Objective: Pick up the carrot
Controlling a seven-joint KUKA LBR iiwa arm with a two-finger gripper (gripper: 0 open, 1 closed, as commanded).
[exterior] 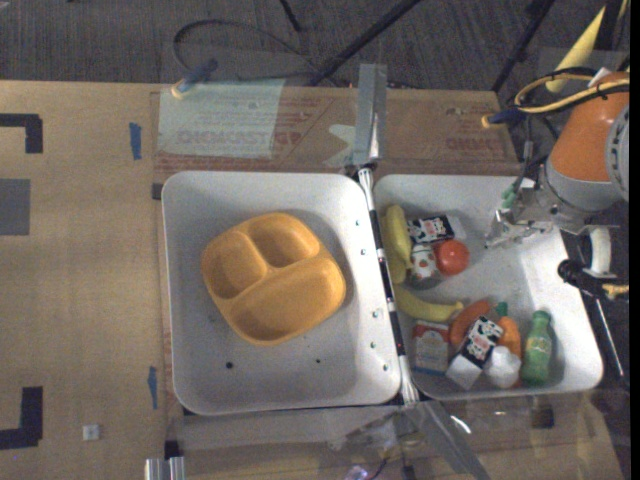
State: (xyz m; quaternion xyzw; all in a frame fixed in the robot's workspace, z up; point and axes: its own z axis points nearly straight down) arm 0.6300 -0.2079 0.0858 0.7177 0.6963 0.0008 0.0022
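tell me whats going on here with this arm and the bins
A robot arm is meant to pick up the carrot, which lies in the right bin among bananas, a tomato, cartons and a green bottle. Its pincer hovers near the bin's far side, away from the carrot. The left bin holds a yellow divided plate.

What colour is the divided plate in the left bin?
Yellow-orange: the divided plate, seen clearly in the camera view.

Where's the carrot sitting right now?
The carrot lies in the right bin, toward its near edge, partly under a small milk carton, with a banana just to its left and a green bottle to its right.
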